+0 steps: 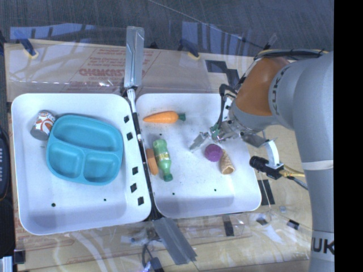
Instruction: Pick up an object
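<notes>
You had the arm [295, 95] coming in from 3 o'clock, reaching over the right bin [170, 205]. The claw [199, 141] sat low near the bin's middle, fingers spread apart, nothing between them. Closest item was the ice cream cone [220, 156] with a purple scoop, lying on its side just beside the claw at about 4 o'clock, apart from the fingertips. The carrot [163, 117] lay flat at the claw's 10 o'clock, well apart. The green bottle [163, 159] lay on its side at the claw's 8 o'clock, near the bin's left wall, with a small orange piece [151, 161] touching its left side. In the left bin [34, 208] you had a blue divided plate [85, 149], and a round brown-and-white object [42, 123] at its 10 o'clock corner, partly tucked under the rim. Both bins rested on the worktop [283, 231].
</notes>
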Controlling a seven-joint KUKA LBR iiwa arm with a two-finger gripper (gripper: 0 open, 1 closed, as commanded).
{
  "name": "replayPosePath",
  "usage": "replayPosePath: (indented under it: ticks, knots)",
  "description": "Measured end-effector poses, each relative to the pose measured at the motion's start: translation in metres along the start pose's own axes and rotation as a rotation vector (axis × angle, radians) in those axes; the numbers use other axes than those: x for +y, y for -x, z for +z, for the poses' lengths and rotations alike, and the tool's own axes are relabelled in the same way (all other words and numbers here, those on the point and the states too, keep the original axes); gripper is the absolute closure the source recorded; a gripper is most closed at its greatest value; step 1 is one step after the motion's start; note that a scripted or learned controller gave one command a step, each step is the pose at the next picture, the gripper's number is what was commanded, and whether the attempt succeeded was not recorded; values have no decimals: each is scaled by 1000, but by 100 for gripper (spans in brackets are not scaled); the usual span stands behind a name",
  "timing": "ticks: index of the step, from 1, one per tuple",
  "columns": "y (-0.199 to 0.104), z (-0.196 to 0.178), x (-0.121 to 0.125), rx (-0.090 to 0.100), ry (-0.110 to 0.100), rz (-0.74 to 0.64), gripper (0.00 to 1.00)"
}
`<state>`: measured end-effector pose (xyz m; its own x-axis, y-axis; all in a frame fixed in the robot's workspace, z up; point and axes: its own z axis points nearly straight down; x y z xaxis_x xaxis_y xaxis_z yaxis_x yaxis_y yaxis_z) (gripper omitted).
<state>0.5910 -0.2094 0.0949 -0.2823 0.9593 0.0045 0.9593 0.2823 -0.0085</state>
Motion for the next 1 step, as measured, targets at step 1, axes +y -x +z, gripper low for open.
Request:
replayPosePath:
  ticks: [1]
  knots:
    - [7,-69,27,-9,10,-314,0]
